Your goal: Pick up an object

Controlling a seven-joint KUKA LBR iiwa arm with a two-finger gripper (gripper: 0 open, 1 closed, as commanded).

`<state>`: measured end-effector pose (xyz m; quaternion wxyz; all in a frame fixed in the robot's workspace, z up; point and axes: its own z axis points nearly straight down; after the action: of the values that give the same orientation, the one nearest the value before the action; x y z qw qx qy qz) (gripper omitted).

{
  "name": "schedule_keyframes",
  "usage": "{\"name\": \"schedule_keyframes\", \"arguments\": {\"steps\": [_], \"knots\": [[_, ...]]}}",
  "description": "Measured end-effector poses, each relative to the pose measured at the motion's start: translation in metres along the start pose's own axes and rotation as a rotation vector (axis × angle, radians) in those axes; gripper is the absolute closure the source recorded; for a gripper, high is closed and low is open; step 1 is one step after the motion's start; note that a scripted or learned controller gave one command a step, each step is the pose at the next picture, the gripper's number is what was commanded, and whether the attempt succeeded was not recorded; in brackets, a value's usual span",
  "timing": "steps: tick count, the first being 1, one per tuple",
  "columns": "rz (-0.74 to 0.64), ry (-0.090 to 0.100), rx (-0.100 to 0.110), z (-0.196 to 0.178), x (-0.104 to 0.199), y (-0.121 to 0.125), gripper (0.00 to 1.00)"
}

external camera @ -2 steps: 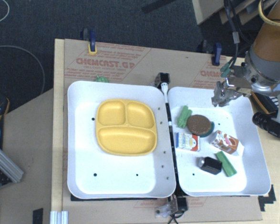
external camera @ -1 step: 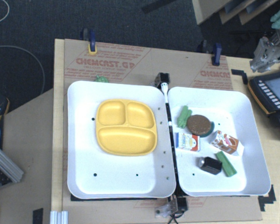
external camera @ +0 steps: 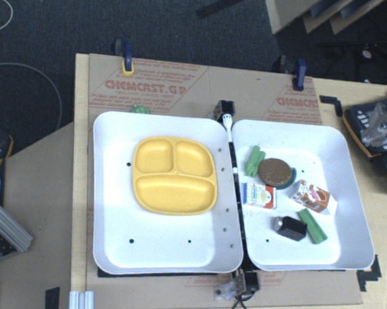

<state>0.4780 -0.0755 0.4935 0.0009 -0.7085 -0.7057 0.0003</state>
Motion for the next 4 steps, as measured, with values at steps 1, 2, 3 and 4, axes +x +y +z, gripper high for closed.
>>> {"name": "schedule_keyframes", "arguments": {"steps": [1, 2, 3, 4], "knots": [[-0.003, 0.0, 0.011, 0.115, 0.005, 0.0, 1.0], [-0.013, 0.002, -0.021, -0.031, 0.082, 0.002, 1.0], [-0.003, -0.001, 0.01, 0.08, 0.082, 0.0, 1.0], [-0.011, -0.001, 0.014, 0.204, 0.156, -0.001, 1.0]]}}
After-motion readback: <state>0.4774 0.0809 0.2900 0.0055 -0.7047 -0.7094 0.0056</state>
